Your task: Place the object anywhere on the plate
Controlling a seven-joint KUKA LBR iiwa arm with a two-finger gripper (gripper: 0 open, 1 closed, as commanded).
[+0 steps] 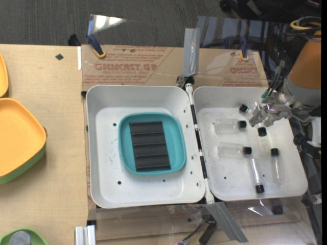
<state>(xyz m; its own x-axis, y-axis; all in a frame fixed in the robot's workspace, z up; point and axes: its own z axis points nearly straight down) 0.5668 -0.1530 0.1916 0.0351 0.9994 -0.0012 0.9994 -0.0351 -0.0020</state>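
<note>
Two white bins are sitting side by side on the bench. The left bin [102, 137] is holding a teal plate [152, 142] with a dark ribbed slab lying across its middle. The right bin [294, 180] is holding several clear vials with black caps, and they are hard to make out because the clear plastic is nearly vanishing against the white floor; mostly the caps are giving them away.

One vial [232, 150] is lying near the bin's middle with its cap pointing right. Another vial [227, 125] is lying farther back, cap also to the right. Two more vials [255, 173] are lying toward the near right, roughly side by side.

At the far right the arm [306, 73] is reaching in, its orange band cut off by the edge. The pincer [263, 114] is hanging over the far right part of the right bin, among cables and metal fittings, and whether it is spread or pressed together I cannot tell. A black cap [262, 131] is showing just near of it, but whether anything is pinched is unclear. The vials are all lying left of or nearer than the pincer, well apart from the plate.
</note>
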